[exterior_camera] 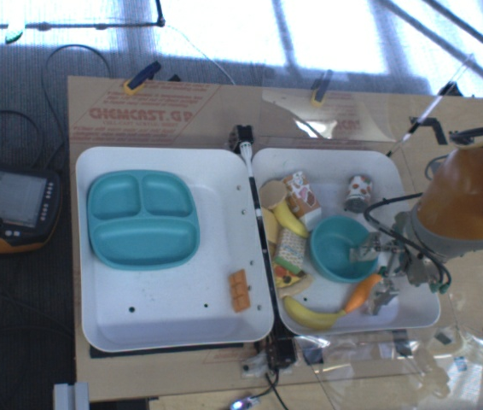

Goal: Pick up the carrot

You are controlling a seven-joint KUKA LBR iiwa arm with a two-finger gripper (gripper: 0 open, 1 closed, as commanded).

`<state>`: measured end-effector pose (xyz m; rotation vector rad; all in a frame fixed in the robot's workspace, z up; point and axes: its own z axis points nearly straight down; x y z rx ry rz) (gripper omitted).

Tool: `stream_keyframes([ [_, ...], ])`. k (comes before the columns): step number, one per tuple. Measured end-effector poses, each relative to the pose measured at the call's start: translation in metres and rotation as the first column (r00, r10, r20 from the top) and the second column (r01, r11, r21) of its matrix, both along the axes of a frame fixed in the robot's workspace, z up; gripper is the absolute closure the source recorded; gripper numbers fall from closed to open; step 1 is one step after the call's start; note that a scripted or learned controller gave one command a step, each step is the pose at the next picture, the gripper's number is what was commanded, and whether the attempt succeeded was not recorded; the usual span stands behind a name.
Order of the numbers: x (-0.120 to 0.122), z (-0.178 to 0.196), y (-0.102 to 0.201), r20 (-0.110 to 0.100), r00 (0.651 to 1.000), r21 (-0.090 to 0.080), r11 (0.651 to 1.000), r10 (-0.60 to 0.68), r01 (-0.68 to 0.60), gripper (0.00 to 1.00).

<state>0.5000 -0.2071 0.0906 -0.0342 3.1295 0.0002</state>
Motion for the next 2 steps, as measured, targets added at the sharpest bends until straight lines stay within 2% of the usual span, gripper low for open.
stream_keyframes([
  [1,-0.007,0.0,-0.016,0.003,0.917,0.004,0.917,-0.399,0.399,0.0],
  [2,-0.008,0.0,0.051,0.01,0.694,0.009,0.694,-0.72,0.72,0.0],
])
